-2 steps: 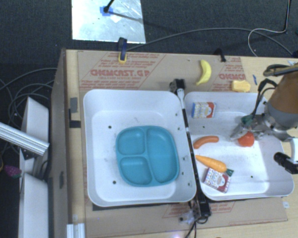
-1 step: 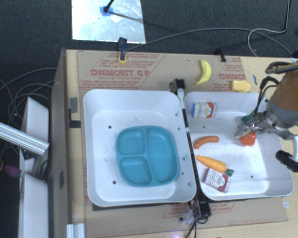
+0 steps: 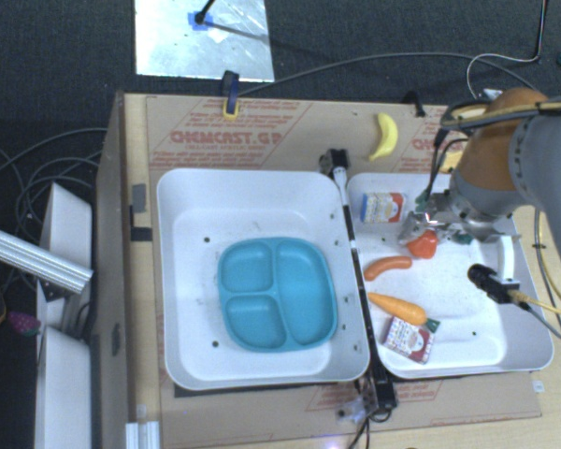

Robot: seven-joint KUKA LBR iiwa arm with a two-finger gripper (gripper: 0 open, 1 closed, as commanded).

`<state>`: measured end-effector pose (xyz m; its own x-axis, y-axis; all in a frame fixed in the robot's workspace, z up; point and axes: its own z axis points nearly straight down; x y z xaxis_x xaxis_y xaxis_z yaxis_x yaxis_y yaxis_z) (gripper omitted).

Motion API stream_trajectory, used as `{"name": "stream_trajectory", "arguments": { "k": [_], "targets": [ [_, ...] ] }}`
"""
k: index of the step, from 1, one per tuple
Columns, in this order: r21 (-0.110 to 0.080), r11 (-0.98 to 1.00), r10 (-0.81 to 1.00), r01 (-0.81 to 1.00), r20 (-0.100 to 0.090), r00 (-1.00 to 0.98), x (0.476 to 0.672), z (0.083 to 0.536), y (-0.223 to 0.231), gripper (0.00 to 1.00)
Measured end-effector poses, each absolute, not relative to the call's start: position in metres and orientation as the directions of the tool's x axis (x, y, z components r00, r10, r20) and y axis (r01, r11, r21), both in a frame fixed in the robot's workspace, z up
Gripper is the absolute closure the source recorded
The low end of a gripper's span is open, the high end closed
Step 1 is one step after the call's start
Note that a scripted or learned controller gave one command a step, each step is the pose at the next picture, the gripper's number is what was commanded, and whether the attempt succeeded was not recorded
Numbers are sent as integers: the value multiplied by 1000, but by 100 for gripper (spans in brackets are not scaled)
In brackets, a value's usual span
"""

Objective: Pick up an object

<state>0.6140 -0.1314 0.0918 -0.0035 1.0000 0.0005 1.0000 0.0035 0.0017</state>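
The arm (image 3: 533, 162) came in from the right, over the right bin (image 3: 472, 330), with its pincer (image 3: 425, 224) low at the upper middle of that bin. Right at its tip sat a red piece (image 3: 424, 244), touching or nearly touching. Wide or narrow? From this angle I could not tell, and I could not tell whether the red piece was gripped.

Just left of the pincer, a white carton (image 3: 381, 206) with a red label lay near the bin's top left corner. Below the red piece was an orange sausage (image 3: 386, 267), lying slantwise close to the divider. Further down, a carrot (image 3: 397, 307) pointed toward the left, and just beside it at the lower edge lay a red packet (image 3: 409, 339), tilted.

Over in the left bin (image 3: 182, 195), a blue plate (image 3: 279, 294) with three compartments lay flat in the middle, well apart from the action.

Outside both bins, a banana (image 3: 385, 136) rested on the desk (image 3: 262, 129), above the right bin's top edge and near the arm's orange band (image 3: 486, 157).
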Motion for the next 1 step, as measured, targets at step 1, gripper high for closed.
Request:
{"name": "stream_trajectory", "arguments": {
  "k": [1],
  "targets": [
    [4,5,1000,1000,0,-5,584,185,-58,100]
  ]
}}
